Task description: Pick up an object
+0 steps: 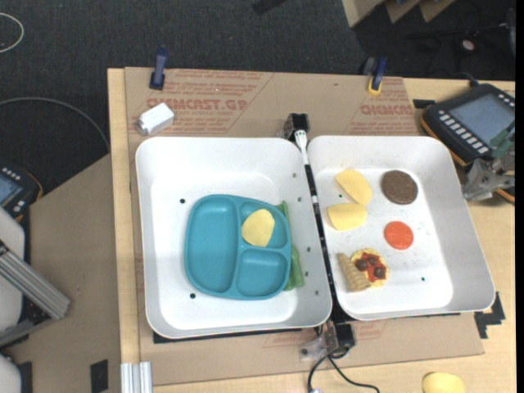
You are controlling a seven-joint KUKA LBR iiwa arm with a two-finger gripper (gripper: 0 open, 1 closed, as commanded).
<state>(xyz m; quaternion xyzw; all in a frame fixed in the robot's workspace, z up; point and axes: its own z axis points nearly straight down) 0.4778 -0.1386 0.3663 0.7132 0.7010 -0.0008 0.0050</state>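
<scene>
The left bin holds a teal divided tray with a yellow piece in its upper-right compartment. The right bin holds two yellow pieces, a brown disc, an orange-red disc and — possibly — a toy pizza slice, all lying apart on the tabletop's right side.

At the right edge of the frame sits a grey metal piece with angular, dull surfaces; whether it belongs to the arm is unclear.
</scene>
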